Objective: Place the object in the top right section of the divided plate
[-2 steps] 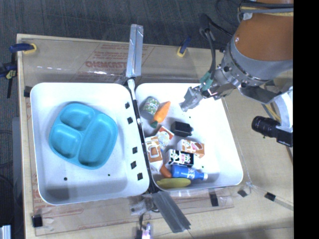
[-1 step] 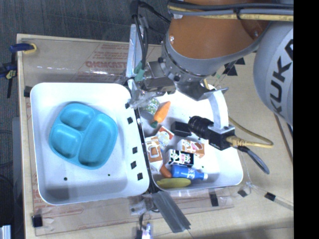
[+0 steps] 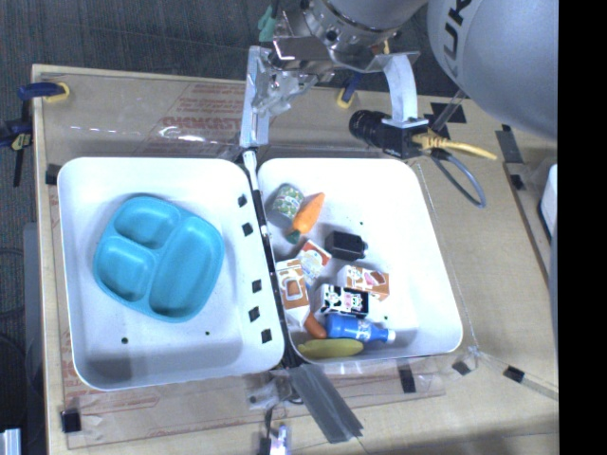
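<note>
From the camera above the bench, my end effector [image 3: 268,88] hangs at the upper middle of the frame, above the far rim where the two bins meet; whether it is clenched or released I cannot tell. The blue divided plate [image 3: 158,257] lies in the left bin [image 3: 95,358]. The right bin [image 3: 427,254] holds a carrot [image 3: 307,213], a black block [image 3: 347,245] and a blue bottle [image 3: 357,329].

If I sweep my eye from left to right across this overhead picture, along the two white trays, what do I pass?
Left bin → blue plate → divider between the bins → carrot → black block → right bin's far wall.
</note>
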